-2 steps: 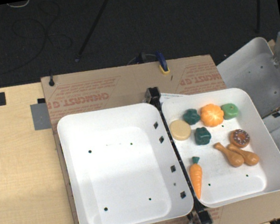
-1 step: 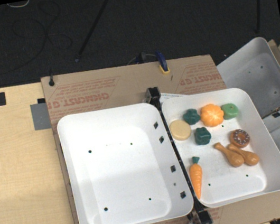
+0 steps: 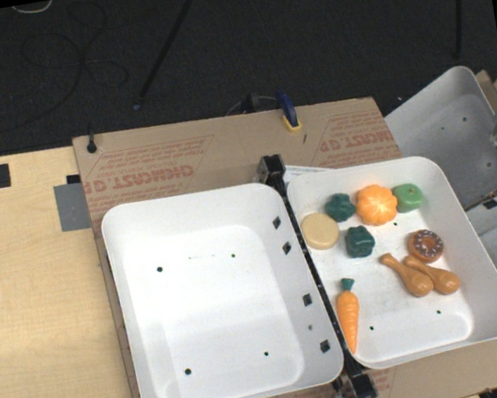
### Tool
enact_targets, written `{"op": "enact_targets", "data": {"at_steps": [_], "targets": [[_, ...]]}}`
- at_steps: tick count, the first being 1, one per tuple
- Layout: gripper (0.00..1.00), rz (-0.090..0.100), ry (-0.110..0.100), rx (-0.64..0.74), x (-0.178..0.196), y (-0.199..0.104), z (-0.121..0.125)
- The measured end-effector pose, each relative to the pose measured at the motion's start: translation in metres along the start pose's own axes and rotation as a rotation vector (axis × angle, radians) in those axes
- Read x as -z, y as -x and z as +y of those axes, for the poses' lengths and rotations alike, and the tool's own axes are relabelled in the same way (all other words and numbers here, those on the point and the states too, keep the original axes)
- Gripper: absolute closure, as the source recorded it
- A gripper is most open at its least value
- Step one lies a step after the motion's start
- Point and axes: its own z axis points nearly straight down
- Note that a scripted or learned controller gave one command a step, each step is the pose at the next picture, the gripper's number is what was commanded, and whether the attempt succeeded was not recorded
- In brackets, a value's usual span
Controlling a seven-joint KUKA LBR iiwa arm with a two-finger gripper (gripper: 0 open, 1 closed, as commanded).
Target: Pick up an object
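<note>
Objects for me to pick all lie in the right bin [image 3: 490, 292], and whether my gripper is spread or pressed together I cannot tell from this view. Taking the middle of that bin as the dial's centre, the orange [image 3: 376, 204] sits at twelve o'clock, near the far wall, with a pale green piece [image 3: 409, 196] just beside it toward one o'clock and a dark green piece [image 3: 339, 207] just beside it toward eleven. A second dark green lump [image 3: 360, 241] lies close below the orange, near the centre. The cream disc [image 3: 320, 230] rests at ten o'clock, against the wall shared with the left bin [image 3: 212, 306]. The doughnut [image 3: 425, 246], brown with pale specks, is at three o'clock, and two drumsticks [image 3: 418, 276] lie side by side at four o'clock, touching each other, thick ends pointing to five, the upper one touching or nearly touching the doughnut. The carrot [image 3: 348, 317] lies at seven o'clock along the shared wall, green top toward twelve, tip toward six. Both bins stand on cardboard [image 3: 193, 155] on the bench [image 3: 33, 327], with black clips [image 3: 271, 168] along the seam between them and a blue clamp [image 3: 289, 112] at the cardboard's far edge. A grey plate [image 3: 450, 124] lies at two o'clock beyond the right bin
</note>
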Motion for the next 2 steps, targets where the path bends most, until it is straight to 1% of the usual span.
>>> {"op": "enact_targets", "data": {"at_steps": [1,2], "targets": [[1.0,-0.004,0.001,-0.013,-0.001,0.054,0.007],[1.0,-0.001,0.0,-0.003,0.0,-0.016,0.001]]}}
